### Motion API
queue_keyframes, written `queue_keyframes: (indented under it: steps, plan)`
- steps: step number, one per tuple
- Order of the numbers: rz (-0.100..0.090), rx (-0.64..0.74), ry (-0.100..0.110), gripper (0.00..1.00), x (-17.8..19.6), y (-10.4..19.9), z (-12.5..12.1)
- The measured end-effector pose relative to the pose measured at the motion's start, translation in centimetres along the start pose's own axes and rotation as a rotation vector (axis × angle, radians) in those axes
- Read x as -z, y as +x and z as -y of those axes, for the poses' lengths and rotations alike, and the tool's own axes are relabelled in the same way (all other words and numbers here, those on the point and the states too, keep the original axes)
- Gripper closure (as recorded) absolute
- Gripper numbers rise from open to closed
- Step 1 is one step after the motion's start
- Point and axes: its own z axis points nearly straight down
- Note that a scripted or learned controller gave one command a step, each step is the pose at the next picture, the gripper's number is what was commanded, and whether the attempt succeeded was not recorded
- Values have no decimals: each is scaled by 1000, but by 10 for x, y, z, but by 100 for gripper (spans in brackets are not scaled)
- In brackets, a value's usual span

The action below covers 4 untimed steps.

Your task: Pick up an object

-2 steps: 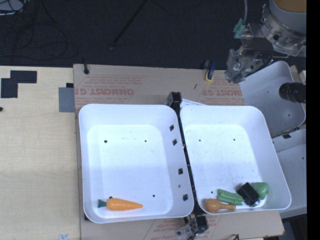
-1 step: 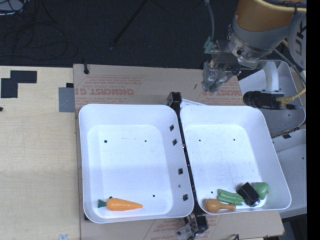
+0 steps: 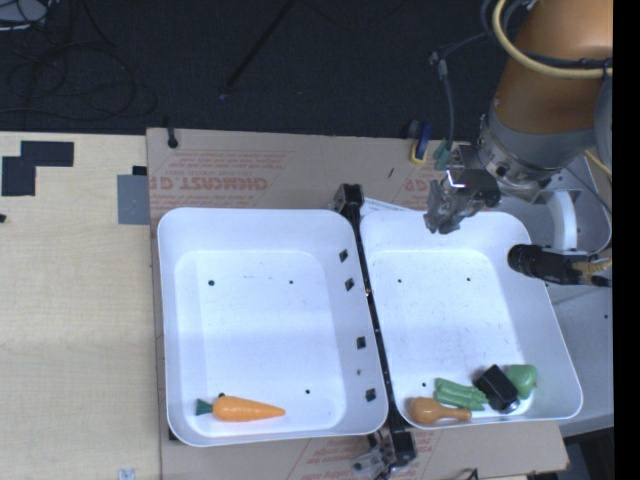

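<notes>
At the near edge of the right bin (image 3: 548, 320), in its near-right corner, lies a tight cluster: a tan pear-shaped piece (image 3: 437, 411) nearest the divider, a green pod-like piece (image 3: 460, 394) just beside it, then a black block (image 3: 496, 387) lying partly over a second green piece (image 3: 520, 377). All four touch or nearly touch; the cluster presses against the bin's near wall, so there is little room on that side.

Across the divider from that bin, the left bin (image 3: 175, 268) holds one orange carrot (image 3: 246, 408) by its near wall, long axis running along the wall, green tip pointing away from the right bin. Open floor lies on its far side.

Far end of the right bin: the gripper (image 3: 443, 218) hangs over the far rim, towards the divider-side corner. The view is too dark and small there to say whether it is wide, narrow, or carrying anything; nothing is evident beneath it.

Judgement: the cluster lies toward the near edge and diagonally right of the gripper, across bare bin floor, so travel is unobstructed. The carrot is the more isolated target but sits farther, over the divider. Likely risk at the cluster: crowded neighbours and the wall.
</notes>
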Motion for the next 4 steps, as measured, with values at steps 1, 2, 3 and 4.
queue_keyframes:
  steps: [1,2,3,4]
  plan:
    - [-2,6,-16,100,88,3,56]
    - [-1,3,-2,100,1,-27,27]
    - [-2,9,-10,100,23,20,39]
    - [-1,5,-18,100,116,5,52]
